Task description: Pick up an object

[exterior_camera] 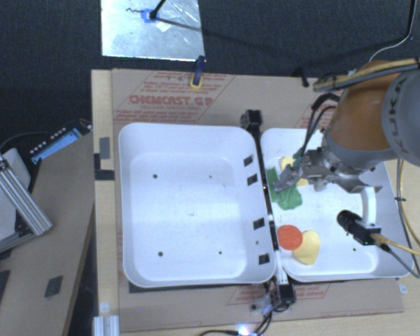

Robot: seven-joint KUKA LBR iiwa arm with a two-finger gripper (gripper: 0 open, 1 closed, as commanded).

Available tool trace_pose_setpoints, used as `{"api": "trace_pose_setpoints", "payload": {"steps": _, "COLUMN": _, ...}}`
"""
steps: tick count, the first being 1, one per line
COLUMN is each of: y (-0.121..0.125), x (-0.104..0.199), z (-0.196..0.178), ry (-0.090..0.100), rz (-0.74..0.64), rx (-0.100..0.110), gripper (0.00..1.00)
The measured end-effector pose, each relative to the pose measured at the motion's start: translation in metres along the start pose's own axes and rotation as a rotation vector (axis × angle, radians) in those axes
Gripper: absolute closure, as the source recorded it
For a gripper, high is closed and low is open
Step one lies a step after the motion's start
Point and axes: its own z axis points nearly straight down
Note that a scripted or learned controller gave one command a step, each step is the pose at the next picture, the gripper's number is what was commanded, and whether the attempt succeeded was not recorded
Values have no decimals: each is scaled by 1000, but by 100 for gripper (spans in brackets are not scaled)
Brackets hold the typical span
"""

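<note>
Reaching in from the right of the frame, the arm [378, 117] hangs over the right bin [336, 275], its orange band above the wrist showing at the upper right. The gripper [288, 179] sits low over the left part of that bin, close to the rim that meets the left bin [189, 135]. Its tip is right at the top edge of a green piece [288, 198], which lies on the bin floor against the left wall. Whether the gripper is open or closed cannot be told from this angle, and nothing can be seen held in it.

A small yellow piece [287, 163] lies just above the gripper, partly hidden by it. Lower in the same bin, a red disc [290, 237] rests near the left wall, touching a yellow lump [308, 248] at its lower right. Both lie well apart from the gripper.

The two bins stand side by side on a cardboard sheet [168, 96] printed with red letters. A yellow and blue clip [197, 75] sits at the sheet's top edge, and a silver square [152, 19] lies on the dark floor at the upper left.
</note>
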Motion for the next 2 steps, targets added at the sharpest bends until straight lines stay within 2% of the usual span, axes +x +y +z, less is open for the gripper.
{"api": "trace_pose_setpoints", "payload": {"steps": 1, "y": 33, "x": 87, "z": 2, "ry": -2, "rz": -3, "rx": -5, "gripper": 0}}
{"api": "trace_pose_setpoints", "payload": {"steps": 2, "y": -32, "x": 173, "z": 10, "ry": 2, "rz": -4, "rx": 4, "gripper": 0}}
